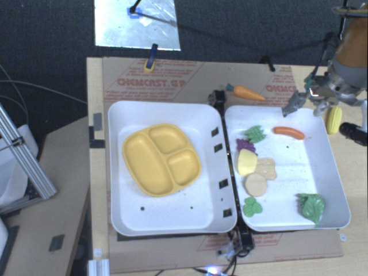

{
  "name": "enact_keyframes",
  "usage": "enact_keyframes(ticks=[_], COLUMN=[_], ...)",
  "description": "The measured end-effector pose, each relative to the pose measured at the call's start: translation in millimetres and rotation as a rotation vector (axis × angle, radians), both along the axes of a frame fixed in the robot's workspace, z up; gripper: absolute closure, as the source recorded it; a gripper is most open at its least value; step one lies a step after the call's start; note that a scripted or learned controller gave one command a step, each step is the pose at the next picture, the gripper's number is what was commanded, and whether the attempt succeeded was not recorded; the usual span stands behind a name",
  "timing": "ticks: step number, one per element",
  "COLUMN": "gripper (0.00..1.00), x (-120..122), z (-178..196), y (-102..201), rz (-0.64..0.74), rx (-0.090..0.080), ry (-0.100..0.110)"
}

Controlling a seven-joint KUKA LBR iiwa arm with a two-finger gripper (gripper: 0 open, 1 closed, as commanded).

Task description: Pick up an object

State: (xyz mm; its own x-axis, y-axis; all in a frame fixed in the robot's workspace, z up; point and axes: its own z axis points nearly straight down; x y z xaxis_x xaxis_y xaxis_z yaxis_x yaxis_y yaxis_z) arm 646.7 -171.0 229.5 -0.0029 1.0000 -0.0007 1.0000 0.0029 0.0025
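A divided plate (160, 158) is set in the left bin (121, 211). Toy foods are scattered in the right bin (330, 183); a toy carrot (246, 92) is laid beyond its far rim.

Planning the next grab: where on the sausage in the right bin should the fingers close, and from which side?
Grip the sausage at its middle, coming straight down from above. It lies flat and alone on the right bin floor, long axis running left to right, so the fingers should close across its narrow width. The gripper is nearby.

The arm (352, 50) shows an orange-brown band above a grey wrist. Below it sits a pale metallic gripper (305, 103) with one dark finger; a thin cable runs alongside.
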Motion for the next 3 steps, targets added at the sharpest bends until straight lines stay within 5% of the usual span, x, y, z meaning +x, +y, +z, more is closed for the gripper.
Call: enact_keyframes(ticks=[1,2,3], gripper=[0.00,0.00,0.00], x=[23.5,-35.2,-49.6], z=[-148.5,-38.0,-144.5], y=[14.6,103.2,72.0], rz=[0.001,0.009,-0.006], rx=[0.004,0.005,0.001], ry=[-0.005,-0.005,0.001])
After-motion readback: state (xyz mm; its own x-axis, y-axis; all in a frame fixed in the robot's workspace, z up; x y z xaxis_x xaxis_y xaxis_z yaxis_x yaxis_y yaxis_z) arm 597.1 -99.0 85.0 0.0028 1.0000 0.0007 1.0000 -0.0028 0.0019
